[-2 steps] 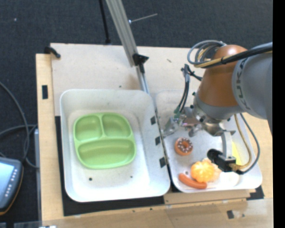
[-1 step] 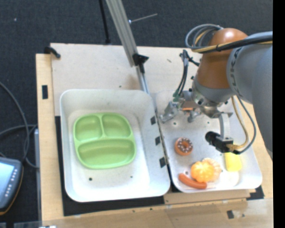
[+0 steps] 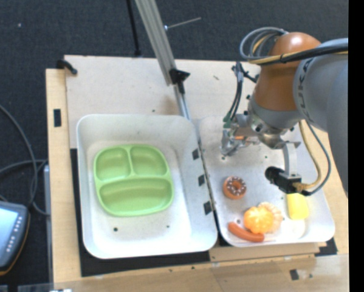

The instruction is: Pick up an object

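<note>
The right bin (image 3: 253, 162) holds a small brown doughnut (image 3: 234, 187) near its middle. An orange fruit (image 3: 262, 218) sits by the front edge, and a red-orange sausage-shaped piece (image 3: 245, 232) lies against its front. A yellow block (image 3: 298, 207) rests to the right of the orange. My gripper (image 3: 229, 145) hangs over the back left part of the right bin. It is behind the doughnut and apart from it, with nothing seen in its grasp.
In the left bin (image 3: 87, 140) lies a green divided plate (image 3: 133, 179). A slanted metal post (image 3: 160, 38) rises behind the bins. The arm's orange and grey wrist (image 3: 285, 84) looms over the back right of the bench.
</note>
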Controlling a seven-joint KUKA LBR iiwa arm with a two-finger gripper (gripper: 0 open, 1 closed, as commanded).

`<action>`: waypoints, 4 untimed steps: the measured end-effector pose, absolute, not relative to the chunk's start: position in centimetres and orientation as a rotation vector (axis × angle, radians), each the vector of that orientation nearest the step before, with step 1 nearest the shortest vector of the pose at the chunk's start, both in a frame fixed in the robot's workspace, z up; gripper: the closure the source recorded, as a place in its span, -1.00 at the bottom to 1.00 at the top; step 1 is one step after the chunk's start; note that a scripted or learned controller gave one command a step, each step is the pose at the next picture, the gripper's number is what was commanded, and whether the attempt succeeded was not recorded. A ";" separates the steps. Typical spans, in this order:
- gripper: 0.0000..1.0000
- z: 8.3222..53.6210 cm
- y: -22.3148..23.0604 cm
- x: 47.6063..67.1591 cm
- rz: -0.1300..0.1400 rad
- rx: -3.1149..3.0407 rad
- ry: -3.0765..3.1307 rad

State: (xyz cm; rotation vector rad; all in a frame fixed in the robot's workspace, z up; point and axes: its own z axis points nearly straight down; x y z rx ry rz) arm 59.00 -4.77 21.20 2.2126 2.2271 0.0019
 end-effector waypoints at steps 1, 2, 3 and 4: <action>1.00 20.0 -3.5 63.0 0.002 2.216 2.225; 1.00 21.6 4.5 60.7 0.003 2.212 2.234; 1.00 29.9 2.3 62.6 0.010 2.210 2.222; 1.00 19.8 0.6 63.5 -0.009 2.224 2.221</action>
